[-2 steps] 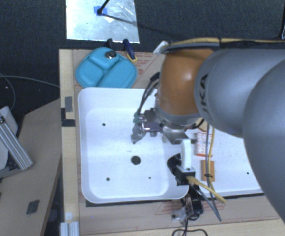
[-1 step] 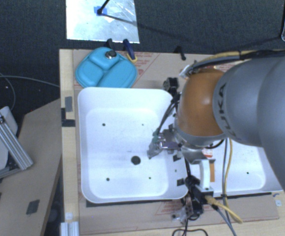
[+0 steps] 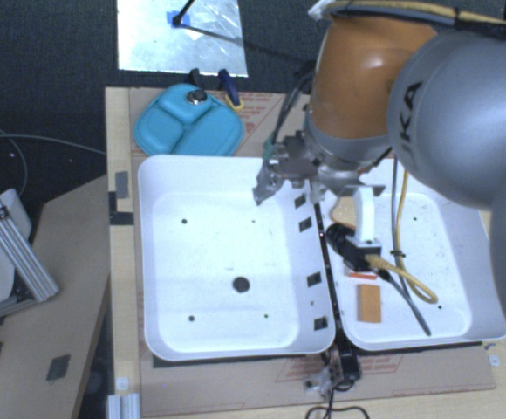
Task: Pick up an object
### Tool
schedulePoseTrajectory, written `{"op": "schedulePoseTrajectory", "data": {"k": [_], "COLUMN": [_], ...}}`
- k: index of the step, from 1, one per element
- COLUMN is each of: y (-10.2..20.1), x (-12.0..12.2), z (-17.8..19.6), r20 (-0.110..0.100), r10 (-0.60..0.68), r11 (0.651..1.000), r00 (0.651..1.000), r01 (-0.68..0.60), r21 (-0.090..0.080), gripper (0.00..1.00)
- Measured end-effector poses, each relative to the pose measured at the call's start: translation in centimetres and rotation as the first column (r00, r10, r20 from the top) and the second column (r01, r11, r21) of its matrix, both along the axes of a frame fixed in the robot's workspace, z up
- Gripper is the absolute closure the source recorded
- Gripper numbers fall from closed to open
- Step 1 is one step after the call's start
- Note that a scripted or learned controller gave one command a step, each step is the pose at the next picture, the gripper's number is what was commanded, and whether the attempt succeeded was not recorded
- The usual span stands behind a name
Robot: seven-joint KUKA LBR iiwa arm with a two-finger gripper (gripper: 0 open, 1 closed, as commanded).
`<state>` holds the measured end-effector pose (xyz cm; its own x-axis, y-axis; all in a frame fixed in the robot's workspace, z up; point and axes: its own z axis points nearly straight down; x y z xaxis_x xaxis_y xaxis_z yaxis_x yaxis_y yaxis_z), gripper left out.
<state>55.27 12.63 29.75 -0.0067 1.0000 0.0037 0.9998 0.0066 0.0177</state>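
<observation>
- One gripper (image 3: 266, 186) is hovering over the left bin's (image 3: 199, 253) far right corner; whether released or clenched, I cannot tell.
- Centring squarely above the small dark disc (image 3: 241, 285) is looking wisest.

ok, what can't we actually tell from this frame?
- Back of the right bin, camera view: hidden under the arm.
- The gripper: small and dark against the wrist; whether it holds anything is unclear.
- The red thing in the right bin: partly covered by robot hardware, unidentifiable.
- The dark round spot in the left bin: too small to name.
- The arm: cut off by the top and right edges.
</observation>
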Motion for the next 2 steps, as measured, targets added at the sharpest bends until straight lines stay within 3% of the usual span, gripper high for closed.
{"op": "schedulePoseTrajectory", "data": {"k": [1,2], "y": [-4.6,1.0], "x": [-1.3,3.7], "z": [-12.0,-7.6], "r20": [-0.028,-0.008], "r10": [-0.011,0.002], "r11": [1.0,1.0], "r00": [1.0,1.0], "r01": [0.011,-0.002], "r21": [-0.007,-0.001], "gripper": [0.0,0.0]}}
